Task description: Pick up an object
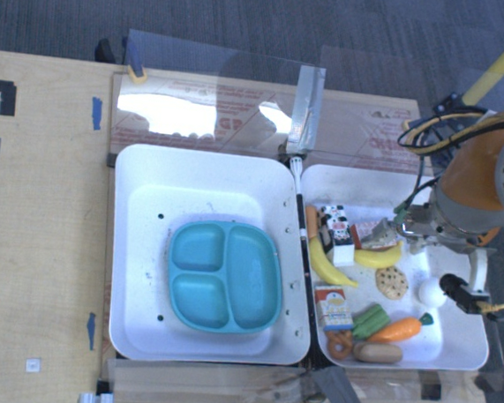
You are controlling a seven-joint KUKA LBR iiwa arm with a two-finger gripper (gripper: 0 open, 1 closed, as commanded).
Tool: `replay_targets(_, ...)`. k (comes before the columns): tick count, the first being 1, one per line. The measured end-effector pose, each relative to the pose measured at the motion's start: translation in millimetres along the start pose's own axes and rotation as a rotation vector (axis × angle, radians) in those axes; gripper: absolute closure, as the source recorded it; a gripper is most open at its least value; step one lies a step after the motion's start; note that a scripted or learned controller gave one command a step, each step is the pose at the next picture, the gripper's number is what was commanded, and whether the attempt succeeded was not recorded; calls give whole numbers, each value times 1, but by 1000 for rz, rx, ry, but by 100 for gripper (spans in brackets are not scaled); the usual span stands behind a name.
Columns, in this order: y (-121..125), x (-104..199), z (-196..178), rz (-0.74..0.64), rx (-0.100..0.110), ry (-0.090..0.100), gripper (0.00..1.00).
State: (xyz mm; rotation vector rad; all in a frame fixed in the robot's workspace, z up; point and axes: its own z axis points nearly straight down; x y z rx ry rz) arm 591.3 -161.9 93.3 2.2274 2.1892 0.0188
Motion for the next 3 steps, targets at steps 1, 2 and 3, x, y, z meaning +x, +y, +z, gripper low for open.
replay_targets(1, -20, 0, 8, -43, 18, 4, 0)
replay_targets(2, -18, -1, -1, -44, 16, 3, 100)
replay_targets(3, 25, 39, -102, 10, 14, 5, 100)
